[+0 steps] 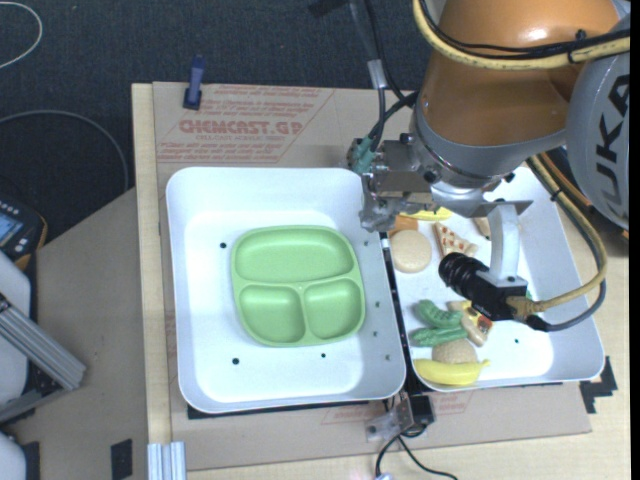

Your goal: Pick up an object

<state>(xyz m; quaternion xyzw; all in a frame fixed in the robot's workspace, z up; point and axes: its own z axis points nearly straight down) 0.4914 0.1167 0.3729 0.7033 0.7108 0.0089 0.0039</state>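
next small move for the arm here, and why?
Probably a short descent toward the toy food in the right bin. The arm hangs over that bin's upper left, above the round tan piece and pizza slice; nothing visible shows an object held. The banana and green piece lie nearer the front. The green tray sits in the left bin.

arm [520, 58] cropped top right, hiding right bin [570, 268]
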